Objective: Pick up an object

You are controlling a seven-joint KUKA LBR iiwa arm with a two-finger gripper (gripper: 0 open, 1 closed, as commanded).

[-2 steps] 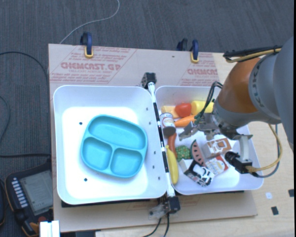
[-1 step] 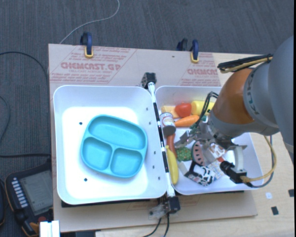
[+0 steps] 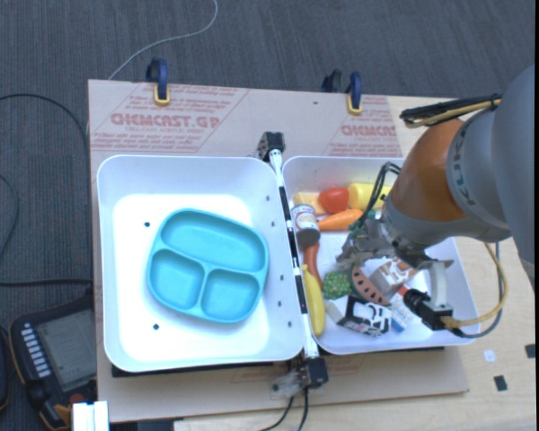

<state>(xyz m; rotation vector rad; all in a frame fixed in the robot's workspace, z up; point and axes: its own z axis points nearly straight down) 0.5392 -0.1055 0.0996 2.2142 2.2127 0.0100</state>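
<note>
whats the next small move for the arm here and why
Probably a short descent toward the green toy. The gripper is low in the right bin over the pile near the yellow banana, with nothing visibly between its fingers, so no pick looks made yet.

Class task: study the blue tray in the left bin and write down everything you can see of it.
The blue tray is a light blue divided plate with rounded corners and a smooth, plastic-looking surface. Raised ridges split it into three compartments: one long one across the top and two smaller ones below. It lies flat, right side up, turned slightly askew, near the middle of the left bin, resting on the white floor. It touches no bin wall.
</note>
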